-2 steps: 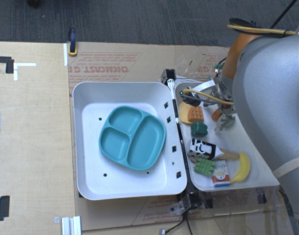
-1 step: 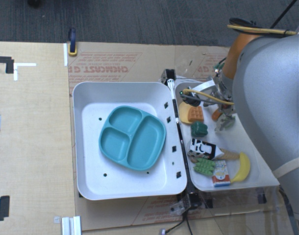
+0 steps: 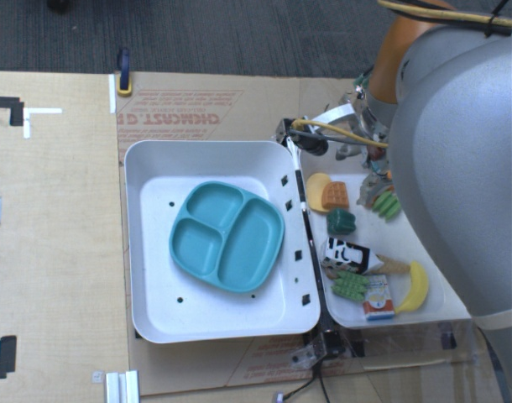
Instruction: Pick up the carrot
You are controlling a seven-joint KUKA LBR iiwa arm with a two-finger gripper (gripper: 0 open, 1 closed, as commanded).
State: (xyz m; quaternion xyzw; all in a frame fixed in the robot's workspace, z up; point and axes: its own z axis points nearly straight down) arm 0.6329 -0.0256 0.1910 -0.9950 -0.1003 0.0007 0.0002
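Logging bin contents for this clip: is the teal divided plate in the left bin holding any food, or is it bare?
Bare. The teal plate lies flat in the left bin, and all three of its compartments show only teal.

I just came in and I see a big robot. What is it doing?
The grey arm is reaching over the right bin, which is full of toy food: a banana, a waffle and some green veggies. It is meant to grab a carrot, but I can't pick out a carrot or see it holding anything. The left bin has a blue plate in it.
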